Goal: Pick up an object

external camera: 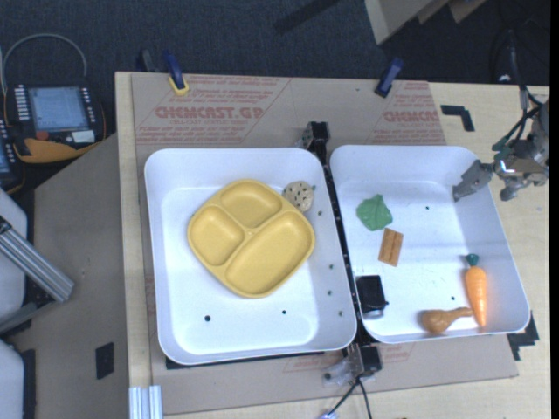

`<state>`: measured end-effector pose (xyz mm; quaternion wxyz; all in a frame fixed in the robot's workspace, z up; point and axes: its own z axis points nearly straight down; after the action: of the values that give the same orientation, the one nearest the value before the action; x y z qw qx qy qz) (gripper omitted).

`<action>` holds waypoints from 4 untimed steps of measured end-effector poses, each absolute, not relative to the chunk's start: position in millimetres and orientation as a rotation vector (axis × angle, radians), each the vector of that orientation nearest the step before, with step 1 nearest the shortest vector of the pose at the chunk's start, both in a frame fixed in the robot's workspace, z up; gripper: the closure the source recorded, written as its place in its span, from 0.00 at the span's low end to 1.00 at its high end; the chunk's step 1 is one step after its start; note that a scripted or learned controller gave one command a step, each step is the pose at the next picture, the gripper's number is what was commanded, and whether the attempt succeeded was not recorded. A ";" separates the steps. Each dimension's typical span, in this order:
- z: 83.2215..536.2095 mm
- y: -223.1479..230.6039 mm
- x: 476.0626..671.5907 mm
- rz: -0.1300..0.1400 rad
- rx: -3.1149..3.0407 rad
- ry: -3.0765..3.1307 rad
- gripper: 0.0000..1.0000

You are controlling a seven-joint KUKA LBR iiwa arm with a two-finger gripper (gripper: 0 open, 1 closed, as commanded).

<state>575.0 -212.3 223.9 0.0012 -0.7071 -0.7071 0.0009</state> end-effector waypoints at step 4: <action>202.2 -197.0 583.8 -0.004 -2.224 -2.228 1.00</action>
<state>583.8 -197.0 202.2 -0.0034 -0.7065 -0.7077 -0.0012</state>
